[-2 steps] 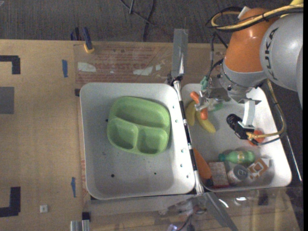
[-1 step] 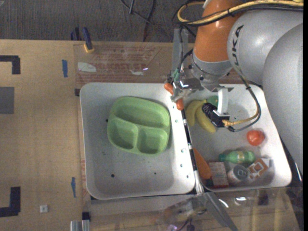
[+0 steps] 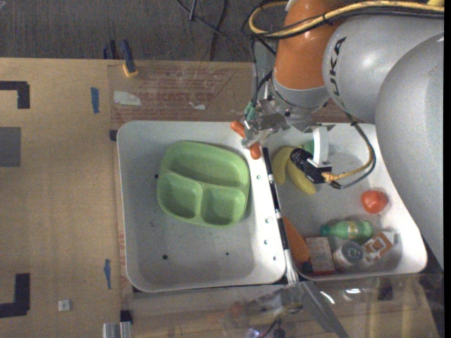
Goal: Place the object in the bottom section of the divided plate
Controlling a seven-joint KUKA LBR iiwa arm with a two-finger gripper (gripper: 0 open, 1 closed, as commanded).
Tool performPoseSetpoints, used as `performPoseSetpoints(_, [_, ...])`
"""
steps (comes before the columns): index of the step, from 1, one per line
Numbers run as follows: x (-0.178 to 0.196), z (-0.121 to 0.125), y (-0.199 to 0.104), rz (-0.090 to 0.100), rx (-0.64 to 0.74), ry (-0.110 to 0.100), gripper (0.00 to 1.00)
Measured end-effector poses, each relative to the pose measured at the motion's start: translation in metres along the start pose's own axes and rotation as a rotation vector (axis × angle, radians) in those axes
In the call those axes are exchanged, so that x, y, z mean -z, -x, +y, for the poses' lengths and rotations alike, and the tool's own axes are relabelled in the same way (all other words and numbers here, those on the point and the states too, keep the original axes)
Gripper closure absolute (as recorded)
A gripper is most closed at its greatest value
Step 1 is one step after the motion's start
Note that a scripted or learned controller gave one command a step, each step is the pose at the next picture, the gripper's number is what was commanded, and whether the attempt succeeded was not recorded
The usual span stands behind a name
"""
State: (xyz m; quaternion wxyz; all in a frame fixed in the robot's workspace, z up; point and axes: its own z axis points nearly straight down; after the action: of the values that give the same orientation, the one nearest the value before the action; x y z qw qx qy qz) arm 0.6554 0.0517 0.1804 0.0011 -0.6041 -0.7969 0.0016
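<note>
- The bench is flat and light brown, like wood.
- It has bits of blue tape and some black marks stuck on it.
- Behind the bench the floor is dark grey, and black cables lie on it.
- Two white bins sit side by side on the bench, with their walls touching.
- The left bin has a green plate lying flat in it.
- The plate has one big part at the top and two small parts at the bottom.
- The right bin has a banana, a red ball, a green bottle, a carrot and some small packs.
- The big grey arm comes in from the right, with its orange band above the wrist.
- The pincer hangs over the wall between the two bins, near the top edge.
- I cannot tell if the pincer is open or closed.
- A small orange thing shows right at the pincer, on its left side.
- I cannot tell if the pincer is holding it.
- The orange thing is above the top right corner of the plate, close by but not in the plate.
- The bottom parts of the plate are further down and to the left of the pincer.
</note>
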Motion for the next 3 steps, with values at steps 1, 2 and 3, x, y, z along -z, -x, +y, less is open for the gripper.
performPoseSetpoints(1, [0.0002, 0.0001, 0.0001, 0.000, 0.000, 0.000, 0.00])
performPoseSetpoints(2, [0.0003, 0.0001, 0.0001, 0.000, 0.000, 0.000, 0.00])
performPoseSetpoints(3, [0.0003, 0.0001, 0.0001, 0.000, 0.000, 0.000, 0.00])
